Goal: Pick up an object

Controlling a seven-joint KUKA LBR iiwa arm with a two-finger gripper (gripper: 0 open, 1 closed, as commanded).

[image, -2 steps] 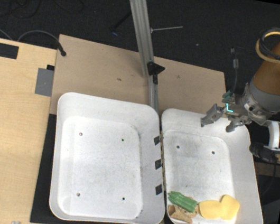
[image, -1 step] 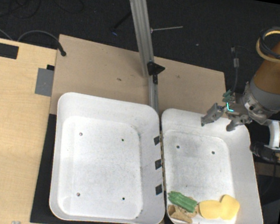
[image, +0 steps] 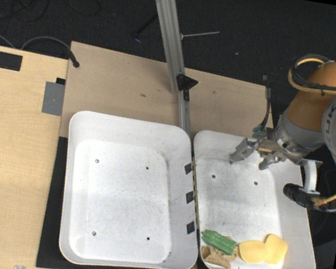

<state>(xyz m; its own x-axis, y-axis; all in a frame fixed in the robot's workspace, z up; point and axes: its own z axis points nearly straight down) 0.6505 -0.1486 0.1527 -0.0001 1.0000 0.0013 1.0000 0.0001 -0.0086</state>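
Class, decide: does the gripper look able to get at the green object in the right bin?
Probably yes. The gripper hovers over the same bin, open floor lies between, and the green object lies uncovered near the front.

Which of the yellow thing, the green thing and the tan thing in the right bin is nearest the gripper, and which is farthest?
Measured from the gripper in the camera view:
1. Yellow object, near the right bin's front right corner.
2. Green object, left of the yellow one.
3. Tan object, at the front edge, just below the green one.
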